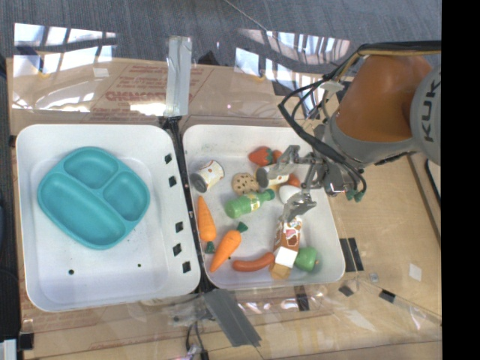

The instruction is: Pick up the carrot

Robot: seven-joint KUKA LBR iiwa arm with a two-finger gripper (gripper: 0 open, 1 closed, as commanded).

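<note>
Two white bins side by side on counter. Left bin with teal divided plate. In right bin, carrot lying near front left, beside second carrot, above sausage. End effector over right side of bin, fingers apart, gripping nothing.

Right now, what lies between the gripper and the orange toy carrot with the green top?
In the camera view, a green toy bottle lies between the gripper and the orange toy carrot.
</note>
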